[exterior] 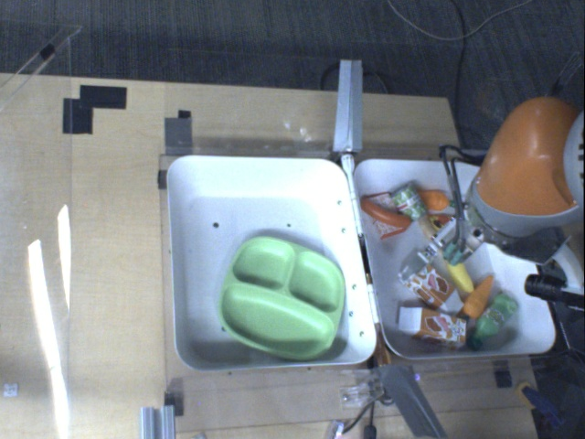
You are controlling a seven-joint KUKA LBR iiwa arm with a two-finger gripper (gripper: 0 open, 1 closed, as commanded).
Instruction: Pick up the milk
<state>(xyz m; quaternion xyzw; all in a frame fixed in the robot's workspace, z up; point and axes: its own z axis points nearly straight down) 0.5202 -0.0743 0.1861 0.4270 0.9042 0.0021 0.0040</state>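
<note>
several small things crowd the right bin [539,341], the milk [437,325] near its front edge touching a carton [430,284], so the jaws [450,241], whose opening i cannot tell, may nudge a neighbour or close on it instead.

Two shallow white bins sat side by side on a pale wooden bench [110,273]. The left bin [192,199] held a green divided tray [283,297], overturned, lying toward its lower right. In the right bin [384,176], upper part: an orange-red sausage-shaped item [382,212] just beside a green-and-white packet [408,198]. Lower right: a carrot [479,296] beside a green object [494,318]. A metal post [348,108] stood above the seam between bins. Black tape marks [90,106] lay at upper left of the frame; a cable [430,16] looped on dark floor at upper right.
</note>
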